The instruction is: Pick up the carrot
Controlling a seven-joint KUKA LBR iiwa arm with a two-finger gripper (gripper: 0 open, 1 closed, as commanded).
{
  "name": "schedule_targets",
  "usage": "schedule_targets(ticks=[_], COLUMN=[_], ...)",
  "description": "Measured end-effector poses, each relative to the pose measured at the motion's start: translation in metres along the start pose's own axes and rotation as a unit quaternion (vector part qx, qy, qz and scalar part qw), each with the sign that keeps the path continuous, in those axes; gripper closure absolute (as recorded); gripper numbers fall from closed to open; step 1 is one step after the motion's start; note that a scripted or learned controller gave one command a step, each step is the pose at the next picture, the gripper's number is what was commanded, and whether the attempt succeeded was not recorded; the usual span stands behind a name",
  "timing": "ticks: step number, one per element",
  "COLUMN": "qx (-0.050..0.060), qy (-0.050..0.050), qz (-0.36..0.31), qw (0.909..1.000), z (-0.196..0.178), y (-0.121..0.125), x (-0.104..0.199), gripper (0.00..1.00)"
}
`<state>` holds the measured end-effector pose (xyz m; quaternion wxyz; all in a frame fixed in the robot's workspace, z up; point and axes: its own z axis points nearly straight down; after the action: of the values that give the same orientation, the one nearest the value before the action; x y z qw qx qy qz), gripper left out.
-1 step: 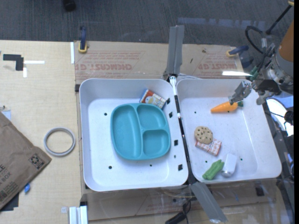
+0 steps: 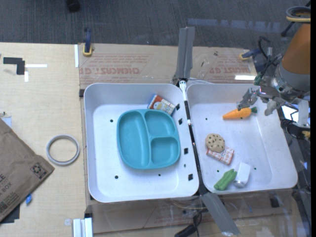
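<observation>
The carrot (image 2: 237, 114) lies on the floor of the right bin (image 2: 276, 147), in that bin's upper part, with its orange body pointing toward the divider between the bins and its green top toward the arm. The gripper (image 2: 257, 100) sits just above and beside the carrot's green end, its fingers spread wide apart; nothing is seen between them, and whether a finger touches the carrot cannot be told. Below the carrot, well apart from it, rest a cookie (image 2: 215, 142) and, touching the cookie's lower edge, a red-and-white packet (image 2: 221, 155). Further below the carrot lie a green vegetable (image 2: 224, 179) and a white object (image 2: 242, 174) side by side. Left of the carrot, in the left bin (image 2: 98, 147), sits a teal divided plate (image 2: 148, 138) with a small carton (image 2: 162, 104) just above it.
</observation>
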<state>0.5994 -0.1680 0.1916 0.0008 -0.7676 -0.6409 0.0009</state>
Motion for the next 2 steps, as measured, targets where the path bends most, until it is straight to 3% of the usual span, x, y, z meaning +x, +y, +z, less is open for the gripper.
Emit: schedule_targets(ticks=[1,2], qx=[-0.001,0.000], qy=[-0.001,0.000], qz=[-0.117,-0.002], qw=[0.9931,1.0000], z=[-0.084,0.032], y=[-0.023,0.014], x=[-0.004,0.014], gripper=[0.00,0.00])
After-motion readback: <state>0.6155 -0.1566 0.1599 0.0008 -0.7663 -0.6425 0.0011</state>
